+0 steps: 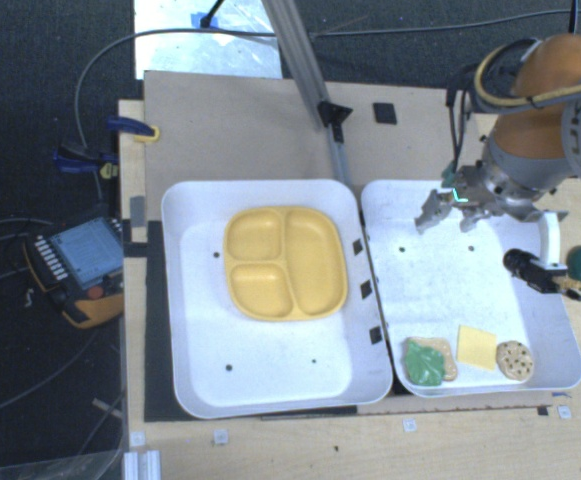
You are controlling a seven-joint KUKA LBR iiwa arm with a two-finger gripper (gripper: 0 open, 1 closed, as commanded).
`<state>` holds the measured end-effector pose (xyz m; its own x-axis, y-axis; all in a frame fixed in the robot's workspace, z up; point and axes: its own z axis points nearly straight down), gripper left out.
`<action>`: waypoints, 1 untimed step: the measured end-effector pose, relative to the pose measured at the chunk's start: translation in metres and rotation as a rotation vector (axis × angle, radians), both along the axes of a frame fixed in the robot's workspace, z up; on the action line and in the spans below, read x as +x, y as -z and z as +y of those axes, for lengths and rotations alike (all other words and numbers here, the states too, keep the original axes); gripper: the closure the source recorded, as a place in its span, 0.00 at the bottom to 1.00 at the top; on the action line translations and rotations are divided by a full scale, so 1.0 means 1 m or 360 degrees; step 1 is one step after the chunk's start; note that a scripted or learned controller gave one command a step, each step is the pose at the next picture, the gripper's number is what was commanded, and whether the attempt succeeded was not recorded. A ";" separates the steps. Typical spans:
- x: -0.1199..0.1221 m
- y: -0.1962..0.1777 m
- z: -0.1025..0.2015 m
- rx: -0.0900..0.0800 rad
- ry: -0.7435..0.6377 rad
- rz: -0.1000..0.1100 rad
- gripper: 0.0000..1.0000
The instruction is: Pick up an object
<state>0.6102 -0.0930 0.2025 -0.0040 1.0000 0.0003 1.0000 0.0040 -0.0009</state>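
Nearest my lens, along the front wall of the right bin (570, 368), three small items in a row, listed left to right:

1. Green-topped toast piece (429, 360), in the front left corner. It looks to have settled against the wall.
2. Yellow cheese slice (476, 347), lying flat just beside the toast.
3. Round cookie (515, 360), just beside the cheese, toward the front right corner.

Elsewhere, taking the right bin as my landmark: the left bin (200, 368) adjoins it on the left and bears a yellow divided plate (286, 263), compartments bare.

Gripper (451, 211): hovers over the back half of the right bin, fingers spread apart with nothing between them, so I log it as released.

Relation to the pincer: all three candidates lie well apart from it, toward the front wall. I judge the cheese slice hard to grasp flat; the cookie or toast offers more to pinch. The pick is not yet begun.
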 end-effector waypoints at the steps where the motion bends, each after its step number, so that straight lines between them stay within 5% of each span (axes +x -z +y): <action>1: 0.001 -0.001 0.000 0.0000 0.0000 -0.0004 0.00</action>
<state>0.6109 -0.0930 0.2036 -0.0043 1.0000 0.0001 1.0000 0.0043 0.0016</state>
